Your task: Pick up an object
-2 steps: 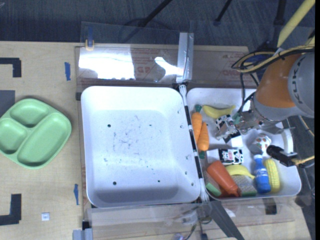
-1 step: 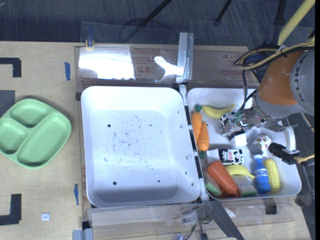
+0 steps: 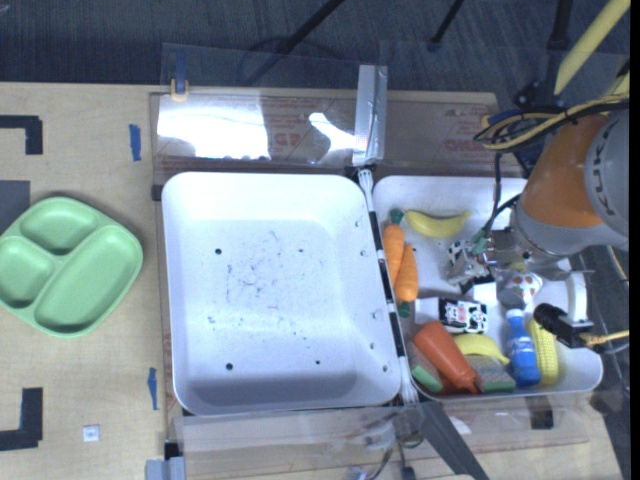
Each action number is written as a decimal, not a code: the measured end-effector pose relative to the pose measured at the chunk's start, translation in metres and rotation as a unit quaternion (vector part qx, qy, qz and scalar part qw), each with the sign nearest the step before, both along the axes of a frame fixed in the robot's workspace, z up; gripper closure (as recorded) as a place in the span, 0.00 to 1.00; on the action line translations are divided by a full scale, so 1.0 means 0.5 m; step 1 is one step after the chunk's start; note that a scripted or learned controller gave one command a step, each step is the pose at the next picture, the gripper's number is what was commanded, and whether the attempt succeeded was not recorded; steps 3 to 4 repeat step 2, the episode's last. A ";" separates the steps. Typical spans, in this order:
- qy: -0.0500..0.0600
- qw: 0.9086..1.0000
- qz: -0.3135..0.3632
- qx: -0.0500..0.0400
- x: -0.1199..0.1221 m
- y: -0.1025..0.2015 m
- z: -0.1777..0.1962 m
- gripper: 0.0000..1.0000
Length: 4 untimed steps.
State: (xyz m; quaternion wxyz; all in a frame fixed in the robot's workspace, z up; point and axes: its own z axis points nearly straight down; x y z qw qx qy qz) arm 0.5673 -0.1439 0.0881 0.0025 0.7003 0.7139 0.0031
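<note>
The right bin (image 3: 590,373) holds several toys. A yellow banana (image 3: 435,223) lies at its back, and two small carrots (image 3: 395,243) (image 3: 407,275) rest along its left wall. At the front are a big orange carrot (image 3: 445,356), a black-and-white cow-patterned block (image 3: 463,315), a blue bottle (image 3: 520,348) and a corn cob (image 3: 546,353). The grey arm with its orange band (image 3: 560,188) reaches in from the right. My gripper (image 3: 488,266) hangs low over the bin's middle, beside a second cow-patterned piece (image 3: 460,253). Wrist and clutter hide its tips.
The left bin (image 3: 270,288) sits beside the right one, with a shared rim between them. A green divided plate (image 3: 65,263) lies on the bench at far left. A clear plastic panel (image 3: 270,118) stands behind the bins. Yellow cables (image 3: 530,118) hang at upper right.
</note>
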 end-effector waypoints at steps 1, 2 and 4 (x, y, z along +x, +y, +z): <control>0.003 0.999 0.053 -0.001 -0.037 -0.034 0.097 1.00; 0.004 0.997 0.077 -0.001 -0.053 -0.091 0.249 1.00; 0.004 0.997 0.077 -0.001 -0.053 -0.091 0.249 1.00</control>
